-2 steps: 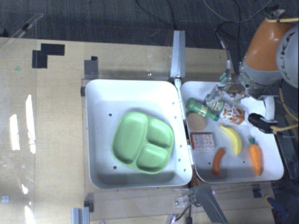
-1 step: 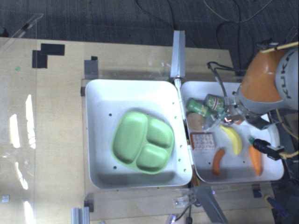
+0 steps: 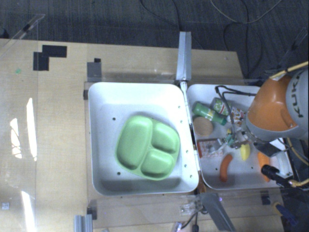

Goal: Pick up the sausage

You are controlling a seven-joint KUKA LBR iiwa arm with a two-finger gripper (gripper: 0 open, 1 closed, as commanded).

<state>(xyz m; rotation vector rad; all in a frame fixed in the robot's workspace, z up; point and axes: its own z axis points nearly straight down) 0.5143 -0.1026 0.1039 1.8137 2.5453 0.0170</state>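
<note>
The sausage (image 3: 225, 167), reddish orange and short, lies near the front of the right bin (image 3: 241, 183). My gripper (image 3: 234, 138) hangs over the middle of that bin, just above and behind the sausage, with the orange band (image 3: 271, 107) of the arm to its right. Nothing shows between the gripper and the sausage, and they look apart.
Around the gripper lie a green can (image 3: 208, 113), a round tan item (image 3: 203, 126), a yellow piece (image 3: 245, 152), a flat printed packet (image 3: 211, 147) and an orange item (image 3: 265, 162). The left bin (image 3: 101, 144) holds a green sectioned plate (image 3: 148, 146). A metal post (image 3: 184, 57) divides the bins.
</note>
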